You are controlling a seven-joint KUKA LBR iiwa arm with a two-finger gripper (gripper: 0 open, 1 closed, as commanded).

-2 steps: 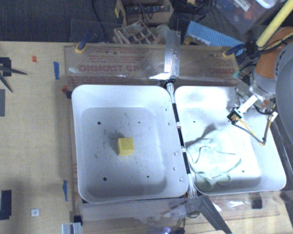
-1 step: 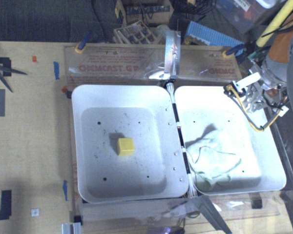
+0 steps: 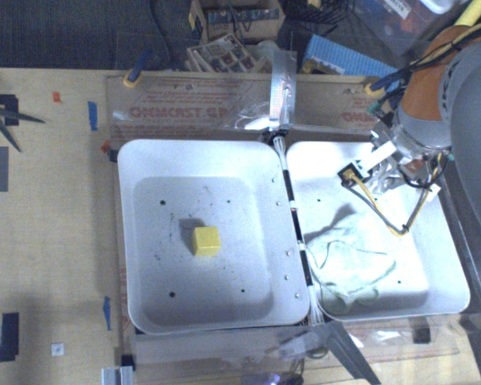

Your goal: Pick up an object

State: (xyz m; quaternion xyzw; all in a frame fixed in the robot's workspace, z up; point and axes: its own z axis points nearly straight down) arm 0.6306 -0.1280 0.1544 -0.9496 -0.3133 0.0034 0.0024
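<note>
A small yellow block (image 3: 207,241) lay near the middle of the left bin (image 3: 144,163), resting flat on the white floor with its shadow just behind it. The arm (image 3: 433,95) reached in over the upper part of the right bin (image 3: 449,291), and its hand (image 3: 374,176) hung above that bin, well apart from the block. How far the hand was open could not be told, and nothing showed in its grip. A pale, greenish crumpled thing (image 3: 353,267) lay in the right bin's lower part
</note>
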